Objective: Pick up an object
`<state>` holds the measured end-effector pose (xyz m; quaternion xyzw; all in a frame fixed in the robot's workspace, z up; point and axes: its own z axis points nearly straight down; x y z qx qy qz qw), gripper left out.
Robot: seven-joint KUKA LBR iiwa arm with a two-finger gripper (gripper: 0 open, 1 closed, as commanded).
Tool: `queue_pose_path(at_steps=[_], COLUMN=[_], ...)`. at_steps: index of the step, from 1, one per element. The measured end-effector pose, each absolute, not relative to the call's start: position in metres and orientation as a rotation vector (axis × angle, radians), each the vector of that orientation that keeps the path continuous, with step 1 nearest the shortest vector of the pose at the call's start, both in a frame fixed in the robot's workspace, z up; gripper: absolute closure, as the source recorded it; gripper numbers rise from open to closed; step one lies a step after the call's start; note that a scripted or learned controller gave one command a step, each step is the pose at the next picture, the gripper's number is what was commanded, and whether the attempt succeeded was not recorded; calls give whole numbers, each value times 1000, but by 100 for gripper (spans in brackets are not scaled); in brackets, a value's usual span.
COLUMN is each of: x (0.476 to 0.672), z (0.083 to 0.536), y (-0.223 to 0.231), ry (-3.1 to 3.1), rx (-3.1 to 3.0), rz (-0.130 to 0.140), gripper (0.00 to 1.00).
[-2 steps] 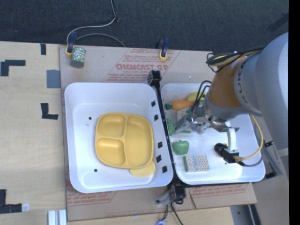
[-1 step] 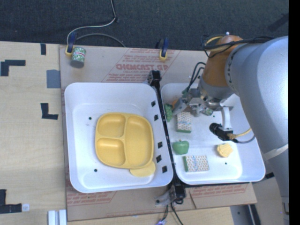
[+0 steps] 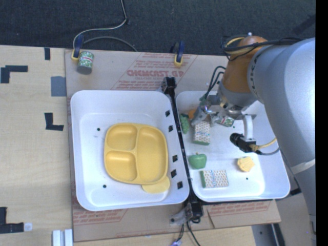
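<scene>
Item: gripper (image 3: 214,111), low in my right bin (image 3: 271,186); finger state I cannot tell. Candidate: patterned block (image 3: 202,132) just beneath, green pepper (image 3: 198,161) near. Risk, as I judge it: crowded neighbours deflect the fingers, nudging the block aside.

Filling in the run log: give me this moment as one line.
arm: over right bin | tool: above patterned block | grasp: unconfirmed | left bin: yellow divided plate
</scene>
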<state>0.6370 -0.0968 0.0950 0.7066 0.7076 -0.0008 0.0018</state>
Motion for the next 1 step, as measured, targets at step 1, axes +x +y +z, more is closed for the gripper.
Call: queue_pose_path(at_steps=[1], x=[598], z=[185], y=[-44], ry=[2224], rx=[2218], rz=[2], gripper=[100])
